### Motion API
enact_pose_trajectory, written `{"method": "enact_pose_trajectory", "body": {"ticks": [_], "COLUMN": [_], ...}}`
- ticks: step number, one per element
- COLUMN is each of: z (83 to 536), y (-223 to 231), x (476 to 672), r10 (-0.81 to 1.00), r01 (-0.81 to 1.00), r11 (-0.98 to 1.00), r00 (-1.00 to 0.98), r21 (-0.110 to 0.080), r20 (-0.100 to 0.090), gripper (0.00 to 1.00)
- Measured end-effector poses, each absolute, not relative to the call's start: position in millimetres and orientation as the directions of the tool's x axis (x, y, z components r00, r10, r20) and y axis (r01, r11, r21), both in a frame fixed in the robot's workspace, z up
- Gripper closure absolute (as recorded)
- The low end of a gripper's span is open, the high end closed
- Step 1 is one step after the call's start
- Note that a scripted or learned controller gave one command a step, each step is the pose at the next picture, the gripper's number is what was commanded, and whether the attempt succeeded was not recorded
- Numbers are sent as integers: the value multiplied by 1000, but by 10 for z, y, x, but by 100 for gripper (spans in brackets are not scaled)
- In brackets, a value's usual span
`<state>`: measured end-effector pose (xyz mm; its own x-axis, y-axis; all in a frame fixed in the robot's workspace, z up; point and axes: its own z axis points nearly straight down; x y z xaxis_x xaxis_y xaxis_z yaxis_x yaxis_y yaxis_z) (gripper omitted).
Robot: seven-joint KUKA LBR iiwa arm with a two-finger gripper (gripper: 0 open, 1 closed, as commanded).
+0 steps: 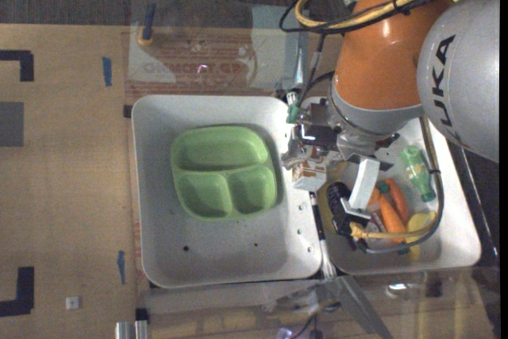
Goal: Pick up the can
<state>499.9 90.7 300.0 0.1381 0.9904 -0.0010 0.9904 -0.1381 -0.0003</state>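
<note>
The gripper hovers over the right bin's left edge — whether it grips anything cannot be told; no can is identifiable among the clutter, so the pick looks undone.

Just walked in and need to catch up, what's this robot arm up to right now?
The grey and orange arm reaches in over the right bin, which holds a green bottle, carrots and other small items. Its gripper hangs near the divide between the bins. The left bin holds a green divided plate. I can't pick out the can.
</note>
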Motion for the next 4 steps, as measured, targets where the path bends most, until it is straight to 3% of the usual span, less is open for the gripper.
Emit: {"method": "enact_pose_trajectory", "body": {"ticks": [1,2,3,4], "z": [2922,2821,3128,2790], "y": [670,666,899,1263], "x": [4915,4924,5129,5667], "r10": [944,1000,988,990], "r01": [944,1000,988,990], "r11": [-331,-2,-156,-140], "r00": [331,2,156,140], "r21": [-5,-5,0,0], "r20": [-2,0,-1,-1], "gripper": [100,100,100,100]}}
